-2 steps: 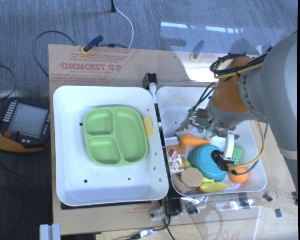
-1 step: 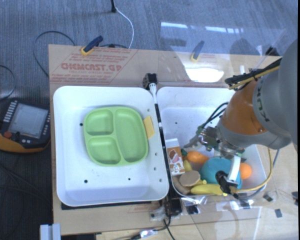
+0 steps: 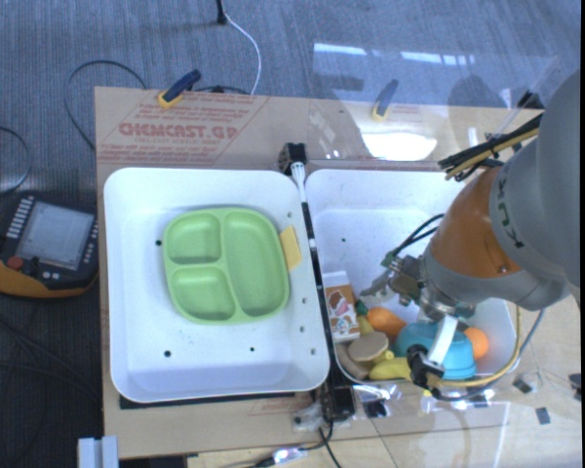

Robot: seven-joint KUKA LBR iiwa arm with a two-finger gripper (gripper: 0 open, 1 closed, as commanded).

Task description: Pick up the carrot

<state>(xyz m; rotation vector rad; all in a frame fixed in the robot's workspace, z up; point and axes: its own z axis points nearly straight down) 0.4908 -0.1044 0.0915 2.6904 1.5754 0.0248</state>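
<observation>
Two bins on surface [image 3: 175, 125]. Tool [image 3: 421, 305] low at right bin [image 3: 370, 213] 5 o'clock corner; tool state impossible to tell. Carrot [image 3: 382, 320] at tool's 8 o'clock, crowded by teal cup [image 3: 431, 344], banana [image 3: 388, 367]. Risk: wrong item snagged amid clutter.

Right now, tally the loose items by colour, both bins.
Green: 1, the divided plate in the left bin
Orange: 2, and
Yellow: 2, and
Teal: 1
Tan: 1
Printed box: 1
Total: 8
</observation>
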